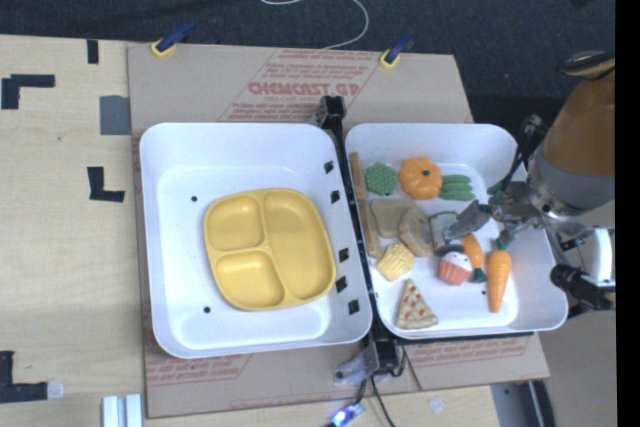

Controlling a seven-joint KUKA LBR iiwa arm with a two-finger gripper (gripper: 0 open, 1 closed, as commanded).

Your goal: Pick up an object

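The right bin (500, 140) holds several toy foods: an orange pumpkin (420, 177), a green pea pod (456, 186), a green leafy piece (380, 178), a tan bread piece (405, 220), a corn cob (396, 262), a pizza slice (413, 306), a red-and-white cupcake (455, 267) and a carrot (497, 279). My gripper (478, 230) hangs low over the middle right of this bin, just above the cupcake and a small orange piece (472, 249). It is open, with nothing between its fingers.
The left bin (170, 165) carries a yellow divided plate (268, 247). Both bins rest on a cardboard sheet (300, 85). The grey and orange arm (585, 145) comes in over the right bin's right rim. A white cable (310, 0) loops behind the bins.
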